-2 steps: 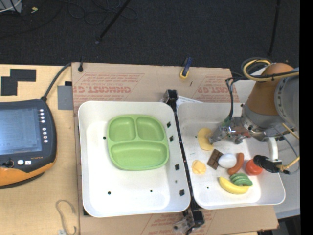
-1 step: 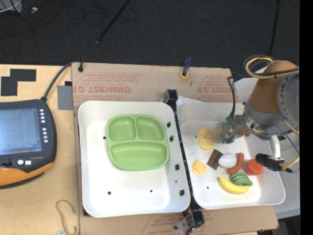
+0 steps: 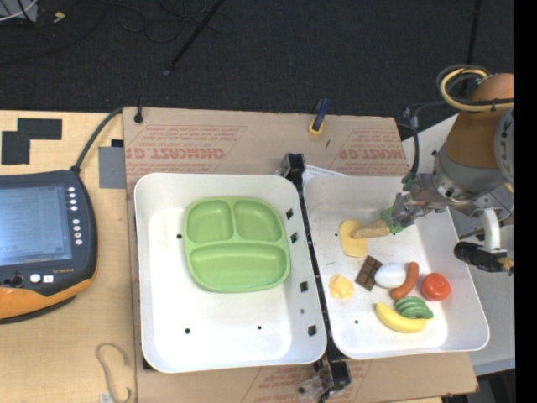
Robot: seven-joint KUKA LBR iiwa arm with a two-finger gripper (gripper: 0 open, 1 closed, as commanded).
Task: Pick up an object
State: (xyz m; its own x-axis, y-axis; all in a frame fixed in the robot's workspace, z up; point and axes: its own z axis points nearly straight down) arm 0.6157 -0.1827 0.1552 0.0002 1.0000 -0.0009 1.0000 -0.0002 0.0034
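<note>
My gripper [image 3: 398,218] hangs low over the upper middle of the right bin [image 3: 470,326], with the grey and orange arm behind it on the right. Its tip is right beside a tan stick-shaped piece [image 3: 373,231] that lies against a pale yellow toy [image 3: 351,240]. Whether it touches that piece is unclear. Nearer the front lie a yellow cheese chunk [image 3: 341,287], a brown chocolate bar [image 3: 367,272], a white egg [image 3: 390,275], a red sausage [image 3: 406,280], a tomato [image 3: 435,286], a banana [image 3: 397,320] and a green slice [image 3: 414,307].
The left bin [image 3: 159,309] holds a green divided plate [image 3: 237,243]. A raised divider with black clips [image 3: 304,259] separates the two bins. A tablet controller [image 3: 42,233] sits on the bench at the far left. A black fitting [image 3: 482,257] juts from the arm over the right bin's edge.
</note>
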